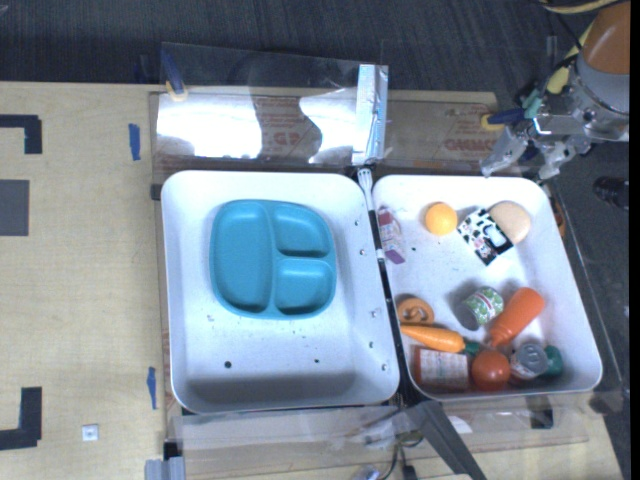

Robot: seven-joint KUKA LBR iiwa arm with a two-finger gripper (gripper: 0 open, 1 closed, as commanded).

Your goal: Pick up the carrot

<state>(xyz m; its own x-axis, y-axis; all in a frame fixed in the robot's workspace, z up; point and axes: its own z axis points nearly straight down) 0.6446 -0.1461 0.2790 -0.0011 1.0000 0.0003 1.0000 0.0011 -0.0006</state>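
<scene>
The carrot (516,314), a fat orange tapered piece, lies tilted in the right bin (575,288) near its right wall. A thinner yellow-orange carrot-like piece with a green end (433,337) lies lower left of it. My gripper (522,163) hangs above the far right corner of the right bin, well behind the carrot and apart from it. Its fingers are spread open with nothing between them.
Packed around the carrot are a green-labelled can (483,304), a red tomato (490,369), a small can (530,360) and a red-labelled packet (441,368). Further back lie an orange ball (440,218), a black-and-white block (484,235) and a tan egg shape (511,220). The left bin (190,348) holds a blue divided tray (272,258).
</scene>
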